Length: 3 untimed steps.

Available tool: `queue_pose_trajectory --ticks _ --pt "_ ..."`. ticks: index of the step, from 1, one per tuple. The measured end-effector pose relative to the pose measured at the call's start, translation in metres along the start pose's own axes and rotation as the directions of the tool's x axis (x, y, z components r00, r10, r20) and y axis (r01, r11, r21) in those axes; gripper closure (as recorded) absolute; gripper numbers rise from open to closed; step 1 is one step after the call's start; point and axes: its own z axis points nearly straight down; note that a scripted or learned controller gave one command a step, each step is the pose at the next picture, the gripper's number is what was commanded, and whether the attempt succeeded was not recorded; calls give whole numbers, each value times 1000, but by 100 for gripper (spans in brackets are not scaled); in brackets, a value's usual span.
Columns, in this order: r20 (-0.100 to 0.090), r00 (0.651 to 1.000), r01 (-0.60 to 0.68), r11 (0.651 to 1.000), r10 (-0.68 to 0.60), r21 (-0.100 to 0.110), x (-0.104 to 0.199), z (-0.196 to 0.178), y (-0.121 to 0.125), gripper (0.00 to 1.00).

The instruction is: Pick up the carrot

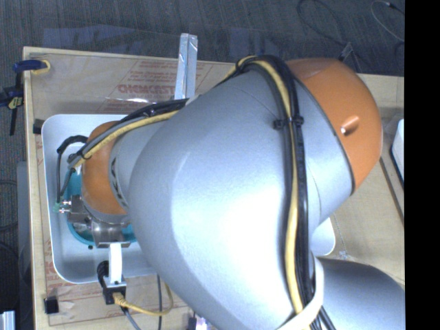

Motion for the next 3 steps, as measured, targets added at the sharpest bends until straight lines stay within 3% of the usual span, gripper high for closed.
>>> queue_pose_trajectory --ticks 1,2,3 --pt "-4 997 79 997 -79 8 -20 -46 5 100" --pt "-4 997 79 997 -79 7 -20 -46 5 0" --pt "-5 974 225 974 -225 4 -107 -101 8 0"
